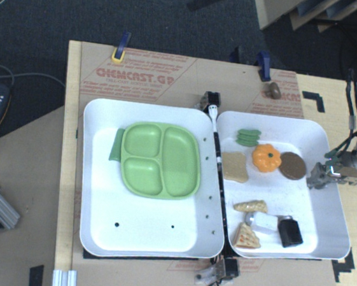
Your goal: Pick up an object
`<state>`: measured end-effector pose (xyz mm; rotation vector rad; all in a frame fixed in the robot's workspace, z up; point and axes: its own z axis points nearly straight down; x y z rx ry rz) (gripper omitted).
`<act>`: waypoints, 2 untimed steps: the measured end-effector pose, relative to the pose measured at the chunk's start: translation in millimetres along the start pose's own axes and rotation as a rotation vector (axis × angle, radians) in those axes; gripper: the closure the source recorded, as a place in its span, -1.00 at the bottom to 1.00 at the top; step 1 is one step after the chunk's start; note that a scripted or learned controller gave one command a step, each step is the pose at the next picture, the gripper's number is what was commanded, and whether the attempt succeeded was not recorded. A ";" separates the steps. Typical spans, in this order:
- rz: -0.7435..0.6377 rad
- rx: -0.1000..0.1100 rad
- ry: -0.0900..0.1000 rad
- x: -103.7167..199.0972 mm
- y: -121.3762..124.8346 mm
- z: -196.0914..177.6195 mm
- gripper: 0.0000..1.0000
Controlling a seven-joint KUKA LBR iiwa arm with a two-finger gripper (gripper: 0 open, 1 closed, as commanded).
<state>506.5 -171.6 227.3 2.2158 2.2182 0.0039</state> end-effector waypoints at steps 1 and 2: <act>-0.006 0.003 0.003 54.9 32.7 3.9 1.00; -0.005 0.003 0.003 100.1 63.4 13.5 1.00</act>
